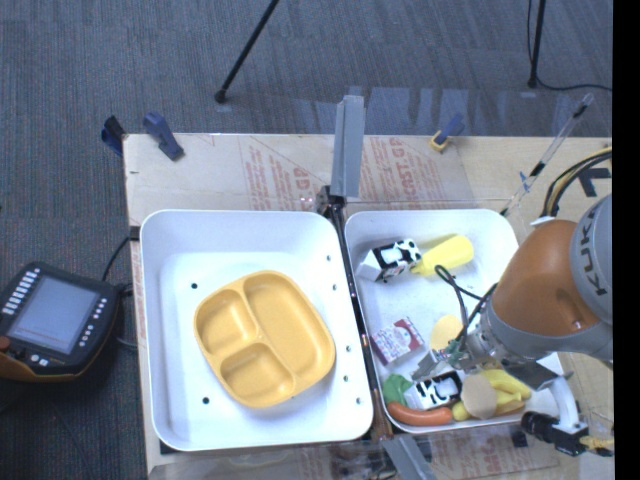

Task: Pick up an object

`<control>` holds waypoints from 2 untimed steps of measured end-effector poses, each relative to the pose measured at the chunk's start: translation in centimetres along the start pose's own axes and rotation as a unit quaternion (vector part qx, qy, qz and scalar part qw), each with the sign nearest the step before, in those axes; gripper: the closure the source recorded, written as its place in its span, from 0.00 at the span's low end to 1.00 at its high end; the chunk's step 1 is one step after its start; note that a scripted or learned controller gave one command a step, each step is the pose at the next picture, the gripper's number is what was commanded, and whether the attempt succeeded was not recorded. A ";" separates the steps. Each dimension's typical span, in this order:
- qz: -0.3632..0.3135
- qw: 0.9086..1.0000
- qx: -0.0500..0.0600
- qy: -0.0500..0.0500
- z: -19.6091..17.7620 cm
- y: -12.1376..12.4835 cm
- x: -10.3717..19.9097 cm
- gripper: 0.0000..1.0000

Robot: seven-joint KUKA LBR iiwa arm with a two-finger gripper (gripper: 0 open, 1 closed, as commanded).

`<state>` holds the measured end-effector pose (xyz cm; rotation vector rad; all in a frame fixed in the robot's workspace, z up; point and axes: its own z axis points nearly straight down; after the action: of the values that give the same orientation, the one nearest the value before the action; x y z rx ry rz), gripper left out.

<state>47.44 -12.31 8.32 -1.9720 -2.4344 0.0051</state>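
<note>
Claw (447, 360): down low in the right bin, near its front edge, and whether it grips anything I cannot tell from up here
Arm (545, 293): grey with an orange band, coming in from the right over the bin's corner
Black-and-white toy (437, 391): just below the claw, lying at the front of the right bin
Close neighbours: orange carrot-like stick (422, 414) along the front wall, green piece (398, 387) to its left, yellow banana shape (505, 384) and a pale round piece (478, 398) to the right
Further back: red-and-white packet (394, 339) mid-bin, second black-and-white toy (396, 259) touching a smooth yellow cylinder (444, 254) near the back
Right bin (425, 218): shallow, white, crowded
Left bin (180, 258): same white tray, holding one yellow three-compartment plate (263, 338), rounded and glossy
</note>
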 end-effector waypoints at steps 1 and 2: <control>0.159 0.987 0.001 0.000 0.1 4.3 -0.3 0.00; 0.159 0.987 0.004 0.001 -0.7 4.3 -0.2 1.00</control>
<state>51.67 -11.64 8.94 -2.3279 -2.0859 0.0150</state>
